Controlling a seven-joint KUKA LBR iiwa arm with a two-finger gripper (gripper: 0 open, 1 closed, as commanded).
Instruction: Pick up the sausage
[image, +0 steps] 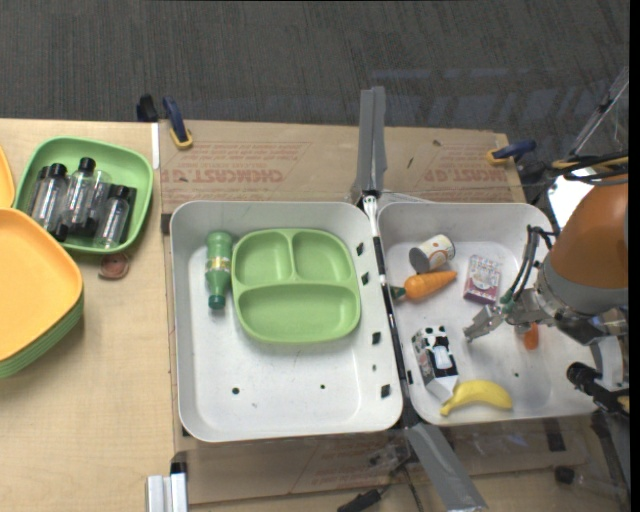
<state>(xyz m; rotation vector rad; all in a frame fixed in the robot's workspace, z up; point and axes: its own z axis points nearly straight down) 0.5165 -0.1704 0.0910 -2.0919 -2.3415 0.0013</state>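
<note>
The sausage (530, 337), a small orange-red piece, lies on the floor of the right bin (520, 215) near its right wall. My gripper (505, 324) hangs low over that bin with its fingers spread open. One grey finger (480, 327) points left toward the bin's middle, and the sausage peeks out just below the gripper's right side. The arm partly covers the sausage, and I cannot tell whether it sits between the fingers or beside them. The arm's orange band (598, 240) rises over the bin's right edge.
The right bin also holds a carrot (428, 285), a small cup (434, 250), a pink packet (483, 279), a black-and-white box (436, 355) and a banana (477, 397). In the left bin are a green divided plate (296, 284) and a green bottle (218, 267).
</note>
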